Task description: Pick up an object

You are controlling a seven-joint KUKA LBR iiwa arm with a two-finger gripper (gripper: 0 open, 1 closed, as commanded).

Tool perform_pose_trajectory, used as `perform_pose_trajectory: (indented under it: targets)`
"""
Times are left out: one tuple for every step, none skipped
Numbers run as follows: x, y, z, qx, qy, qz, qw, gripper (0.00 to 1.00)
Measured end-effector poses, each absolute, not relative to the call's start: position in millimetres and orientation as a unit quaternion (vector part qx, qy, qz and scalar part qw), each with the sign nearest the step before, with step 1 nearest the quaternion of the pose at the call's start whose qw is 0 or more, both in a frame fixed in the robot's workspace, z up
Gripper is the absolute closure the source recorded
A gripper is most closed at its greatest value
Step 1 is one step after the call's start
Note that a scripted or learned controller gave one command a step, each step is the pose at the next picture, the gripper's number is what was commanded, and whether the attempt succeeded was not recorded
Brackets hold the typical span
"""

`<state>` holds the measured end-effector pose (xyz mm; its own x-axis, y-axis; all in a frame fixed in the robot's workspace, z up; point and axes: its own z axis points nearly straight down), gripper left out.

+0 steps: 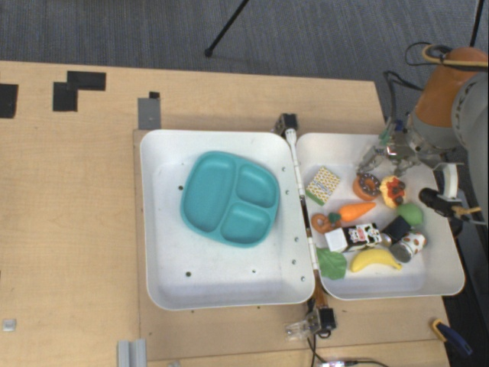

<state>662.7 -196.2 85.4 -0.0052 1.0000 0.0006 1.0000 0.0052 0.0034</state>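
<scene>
Teal plastic marks the left bin [164,281]: a three-compartment tray [229,197] lies near its middle, slightly toward twelve o'clock, tilted so its two small compartments face three o'clock. Both white bins sit side by side on the pale wooden counter [69,228], touching along a shared edge.

The right bin [443,277] holds a cluster of small things. A checked yellow-and-white block [323,184] lies at its ten o'clock side. An orange carrot [357,212] lies near the centre, pointing toward three o'clock, with a brown ring-shaped piece [320,223] just beside its nine o'clock end. Below the carrot a black-and-white piece [362,235] rests next to a white block [335,240]. A yellow banana [374,261] lies at six o'clock, with a green leafy piece [331,264] just at its nine o'clock side. A green ball [411,213] sits toward three o'clock, a black block [396,228] and a small white cup-like item [410,244] just below it. A red-and-yellow toy [393,190] and a round orange-rimmed piece [367,184] lie toward one o'clock.

The gripper [391,156] hangs over the bin's one o'clock corner, its metallic fingers [372,161] splayed apart above the orange-rimmed piece and the red-and-yellow toy, with nothing held between them. The grey arm with its orange band [443,90] reaches in from three o'clock.
</scene>
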Motion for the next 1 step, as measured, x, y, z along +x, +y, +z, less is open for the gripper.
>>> perform_pose_trajectory:
  targets:
    - [613.4,-191.9,85.9,0.706,0.708,0.001,0.002,0.0]
